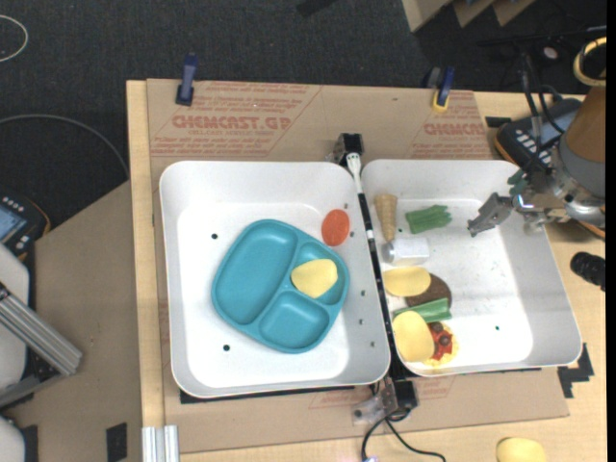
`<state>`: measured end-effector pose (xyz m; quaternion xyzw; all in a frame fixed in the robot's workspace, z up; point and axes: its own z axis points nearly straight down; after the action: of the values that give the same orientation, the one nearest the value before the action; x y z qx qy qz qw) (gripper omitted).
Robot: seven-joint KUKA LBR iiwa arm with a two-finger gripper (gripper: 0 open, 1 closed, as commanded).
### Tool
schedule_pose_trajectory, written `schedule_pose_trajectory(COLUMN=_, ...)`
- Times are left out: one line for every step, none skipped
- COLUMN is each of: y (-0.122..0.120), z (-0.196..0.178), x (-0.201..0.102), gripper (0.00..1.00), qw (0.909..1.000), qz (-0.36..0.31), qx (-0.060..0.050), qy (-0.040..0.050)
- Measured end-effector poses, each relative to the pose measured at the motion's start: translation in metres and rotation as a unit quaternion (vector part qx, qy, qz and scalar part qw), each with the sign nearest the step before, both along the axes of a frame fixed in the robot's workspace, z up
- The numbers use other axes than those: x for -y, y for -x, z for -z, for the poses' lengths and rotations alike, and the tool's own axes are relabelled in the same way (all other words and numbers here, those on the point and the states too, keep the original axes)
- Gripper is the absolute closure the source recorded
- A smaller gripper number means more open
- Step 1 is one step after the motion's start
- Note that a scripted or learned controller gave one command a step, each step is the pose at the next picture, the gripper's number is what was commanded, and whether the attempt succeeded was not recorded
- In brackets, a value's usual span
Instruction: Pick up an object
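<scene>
The gripper [484, 219] hangs over the right bin [539, 301], with nothing between its jaws; I cannot tell how they stand. This looks like the approach step: the green block [427, 218] lies just left, so the next move calls for shifting left and lowering over it.

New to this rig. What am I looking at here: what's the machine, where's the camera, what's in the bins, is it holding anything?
One fixed camera looks down at a slant on a bench with two shallow white bins. The grey arm reaches in from the right; its tool hangs over the right bin with nothing visible between its fingers. The left bin holds a teal divided plate with a yellow piece on it, and an orange piece beside it. The right bin's toy food clusters along its left wall: a cone, a green piece, a white block and more.
</scene>
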<state>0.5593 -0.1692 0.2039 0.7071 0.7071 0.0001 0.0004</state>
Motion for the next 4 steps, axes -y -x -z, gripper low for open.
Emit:
schedule_pose_trajectory(y=0.021, z=-0.163, x=-0.032, gripper=0.00, qw=0.9999, qz=-0.002, qx=0.010, qy=0.0016)
schedule_pose_trajectory(y=0.057, z=-0.341, x=-0.054, gripper=0.00, qw=0.9999, qz=-0.001, qx=0.011, qy=0.0018)
schedule_pose_trajectory(y=0.056, z=-0.342, x=-0.054, gripper=1.00, qw=1.0000, qz=-0.001, qx=0.003, qy=0.0012)
schedule_pose_trajectory(y=0.082, z=-0.259, x=-0.019, gripper=1.00, qw=1.0000, qz=0.002, qx=-0.004, qy=-0.0008)
